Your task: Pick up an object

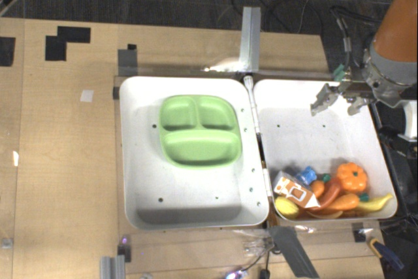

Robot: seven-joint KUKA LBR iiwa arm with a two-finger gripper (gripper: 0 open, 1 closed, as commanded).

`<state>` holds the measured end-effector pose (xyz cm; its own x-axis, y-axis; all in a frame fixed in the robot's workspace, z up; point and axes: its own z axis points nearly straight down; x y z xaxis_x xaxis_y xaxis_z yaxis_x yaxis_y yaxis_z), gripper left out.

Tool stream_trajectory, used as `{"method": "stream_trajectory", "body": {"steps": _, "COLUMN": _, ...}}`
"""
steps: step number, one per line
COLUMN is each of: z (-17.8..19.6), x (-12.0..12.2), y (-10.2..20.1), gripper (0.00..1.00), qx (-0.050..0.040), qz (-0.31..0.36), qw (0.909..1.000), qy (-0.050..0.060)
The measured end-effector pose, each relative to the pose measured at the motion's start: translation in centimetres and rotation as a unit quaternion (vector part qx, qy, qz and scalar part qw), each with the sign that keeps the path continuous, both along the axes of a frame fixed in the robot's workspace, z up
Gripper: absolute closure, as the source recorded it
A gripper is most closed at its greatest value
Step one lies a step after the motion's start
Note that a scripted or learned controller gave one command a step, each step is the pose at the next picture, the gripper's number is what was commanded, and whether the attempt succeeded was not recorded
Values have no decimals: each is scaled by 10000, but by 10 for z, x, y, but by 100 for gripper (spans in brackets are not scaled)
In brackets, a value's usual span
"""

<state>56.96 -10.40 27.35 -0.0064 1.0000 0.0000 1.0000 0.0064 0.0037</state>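
My gripper [339, 101] hangs over the far right part of the right bin [287, 134], fingers spread open with nothing between them. A heap of toy food lies in that bin's near right corner, well below the gripper: an orange pumpkin [351, 176], a yellow banana [379, 203], a red-orange pepper [331, 193], a small white and orange carton [292, 189], a blue piece [307, 176] and a yellow lemon-like piece [285, 207].
The left bin [140, 160] holds a green divided plate [198, 129]. A metal post [251, 39] stands at the back between the bins. Cables run across the dark floor behind the bench.
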Motion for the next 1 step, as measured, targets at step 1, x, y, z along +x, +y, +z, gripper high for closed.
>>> {"method": "stream_trajectory", "body": {"steps": 1, "z": -87, "x": -37, "y": 9, "gripper": 0, "qx": 1, "qz": -94, "qw": 10000, "qy": 11}}
